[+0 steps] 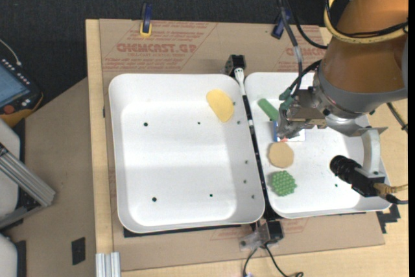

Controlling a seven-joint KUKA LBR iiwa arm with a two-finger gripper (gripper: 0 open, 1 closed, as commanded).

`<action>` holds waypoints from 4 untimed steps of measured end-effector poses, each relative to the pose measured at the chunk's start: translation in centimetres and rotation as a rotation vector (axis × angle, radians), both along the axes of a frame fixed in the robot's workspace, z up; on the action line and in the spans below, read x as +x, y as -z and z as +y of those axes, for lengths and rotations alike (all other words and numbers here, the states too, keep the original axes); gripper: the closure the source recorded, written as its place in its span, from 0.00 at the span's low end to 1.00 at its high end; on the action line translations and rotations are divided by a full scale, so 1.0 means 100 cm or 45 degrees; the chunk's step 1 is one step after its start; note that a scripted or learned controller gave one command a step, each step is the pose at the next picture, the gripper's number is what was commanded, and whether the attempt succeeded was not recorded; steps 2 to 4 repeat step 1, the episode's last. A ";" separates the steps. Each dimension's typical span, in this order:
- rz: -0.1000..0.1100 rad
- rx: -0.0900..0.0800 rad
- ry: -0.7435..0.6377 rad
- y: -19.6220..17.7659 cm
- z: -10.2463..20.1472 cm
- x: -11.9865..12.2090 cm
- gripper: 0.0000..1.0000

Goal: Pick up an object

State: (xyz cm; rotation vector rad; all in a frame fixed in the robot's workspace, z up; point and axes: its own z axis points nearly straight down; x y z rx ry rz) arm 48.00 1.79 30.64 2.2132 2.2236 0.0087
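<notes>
A yellow oval lies in the left bin; green stick, tan disc, green knobbly lump in the right.

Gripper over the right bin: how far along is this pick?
Done: the gripper is positioned over the right bin, between the green stick and the tan disc. In hand: nothing visibly; both, plus the green bumpy piece, lie on the bin floor. Left: grasp one and lift it.
</notes>
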 end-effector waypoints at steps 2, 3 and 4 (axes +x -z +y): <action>-0.012 -0.001 0.005 -0.116 -0.015 0.000 1.00; -0.012 -0.001 0.005 -0.116 -0.015 0.000 1.00; -0.012 -0.001 0.005 -0.116 -0.015 0.000 1.00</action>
